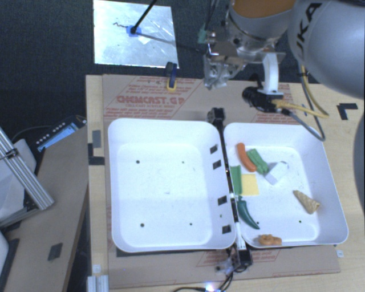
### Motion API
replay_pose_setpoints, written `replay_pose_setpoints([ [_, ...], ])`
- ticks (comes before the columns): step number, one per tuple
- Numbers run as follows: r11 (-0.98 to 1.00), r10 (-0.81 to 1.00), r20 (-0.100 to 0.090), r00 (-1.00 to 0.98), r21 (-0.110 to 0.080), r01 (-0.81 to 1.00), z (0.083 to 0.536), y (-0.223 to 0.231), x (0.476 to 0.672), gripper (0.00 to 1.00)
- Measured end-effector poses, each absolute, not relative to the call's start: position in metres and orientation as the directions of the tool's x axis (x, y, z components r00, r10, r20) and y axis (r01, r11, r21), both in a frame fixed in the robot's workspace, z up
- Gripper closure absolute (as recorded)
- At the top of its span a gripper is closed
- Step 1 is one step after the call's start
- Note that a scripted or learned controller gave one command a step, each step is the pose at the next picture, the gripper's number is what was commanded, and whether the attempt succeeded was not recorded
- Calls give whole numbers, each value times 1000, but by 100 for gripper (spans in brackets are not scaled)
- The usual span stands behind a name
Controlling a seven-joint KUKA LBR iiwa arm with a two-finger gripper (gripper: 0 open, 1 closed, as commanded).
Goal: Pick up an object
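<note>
Camera view gives you the desk (97, 188) first, a pale wooden surface, with a cardboard sheet (148, 97) printed in red lying on it under both bins. Take the right bin (325, 171) as your landmark.

Beside it on its left, touching along a row of black clips, sits the left bin (165, 182), white and shallow. Above the right bin's far edge hangs the grey arm (325, 34) with its orange band (262, 5), and the end effector (215, 77) hangs past the bin's far left corner, over the cardboard, well apart from everything inside the bin. You cannot tell from this angle whether it is spread or pressed together; nothing is seen in it.

Inside the right bin, all candidates for picking lie in its left half and along its near edge. A yellow square piece (250, 185) lies near the left wall, with a flat green strip (234, 180) just beside it against that wall. A dark green pepper (247, 213) lies nearer to you along the same wall. An orange carrot-like piece (246, 157) and a green piece (258, 161) lie side by side, touching, toward the far left. A white and grey block (276, 172) sits just right of them. A tan cone (307, 201) lies toward the right wall, and a small orange lump (270, 240) rests at the near edge.
</note>
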State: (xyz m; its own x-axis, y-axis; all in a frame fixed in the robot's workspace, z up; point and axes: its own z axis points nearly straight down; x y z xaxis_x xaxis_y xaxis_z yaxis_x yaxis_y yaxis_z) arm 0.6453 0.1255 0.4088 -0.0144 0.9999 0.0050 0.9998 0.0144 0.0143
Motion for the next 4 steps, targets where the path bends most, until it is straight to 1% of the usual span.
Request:
replay_pose_setpoints([
  [1, 4, 1000, 3, -5, 16, 1000, 527, 104, 616, 100],
  [2, -3, 1000, 0, 3, 4, 1000, 537, 49, 569, 100],
  [3, 15, 1000, 0, -15, -15, 1000, 363, 165, 524, 100],
  [4, 6, 1000, 1, -6, 8, 1000, 377, 185, 608, 100],
])
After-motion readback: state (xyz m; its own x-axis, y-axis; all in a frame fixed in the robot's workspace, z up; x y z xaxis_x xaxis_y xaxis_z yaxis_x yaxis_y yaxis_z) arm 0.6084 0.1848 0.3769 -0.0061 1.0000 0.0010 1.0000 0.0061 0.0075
